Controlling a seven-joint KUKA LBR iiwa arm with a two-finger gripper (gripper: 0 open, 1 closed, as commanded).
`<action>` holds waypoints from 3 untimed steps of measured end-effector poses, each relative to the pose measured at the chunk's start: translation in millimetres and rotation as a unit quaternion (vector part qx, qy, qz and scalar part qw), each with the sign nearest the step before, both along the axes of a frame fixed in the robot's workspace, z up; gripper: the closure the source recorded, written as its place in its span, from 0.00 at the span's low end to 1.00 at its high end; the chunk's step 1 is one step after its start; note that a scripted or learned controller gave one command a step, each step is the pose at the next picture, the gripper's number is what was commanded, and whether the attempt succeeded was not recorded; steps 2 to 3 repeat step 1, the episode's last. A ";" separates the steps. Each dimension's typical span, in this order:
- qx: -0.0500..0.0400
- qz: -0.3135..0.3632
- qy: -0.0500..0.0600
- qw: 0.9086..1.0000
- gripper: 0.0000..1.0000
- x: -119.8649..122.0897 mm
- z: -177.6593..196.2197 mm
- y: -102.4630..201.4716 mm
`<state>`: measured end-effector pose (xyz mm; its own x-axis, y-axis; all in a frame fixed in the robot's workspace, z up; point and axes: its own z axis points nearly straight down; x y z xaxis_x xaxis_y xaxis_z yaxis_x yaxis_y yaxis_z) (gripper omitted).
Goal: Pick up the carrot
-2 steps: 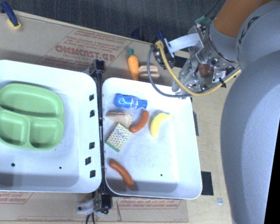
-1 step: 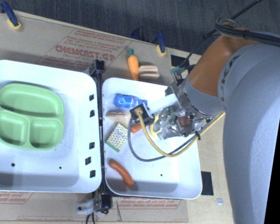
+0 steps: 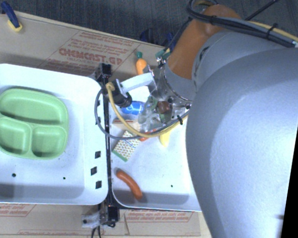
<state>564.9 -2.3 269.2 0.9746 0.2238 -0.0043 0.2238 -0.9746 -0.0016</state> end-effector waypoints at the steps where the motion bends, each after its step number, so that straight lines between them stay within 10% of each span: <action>1: -0.001 -0.010 0.000 1.000 1.00 21.8 6.5 -39.4; 3: -0.001 -0.010 0.000 1.000 1.00 21.8 6.5 -39.4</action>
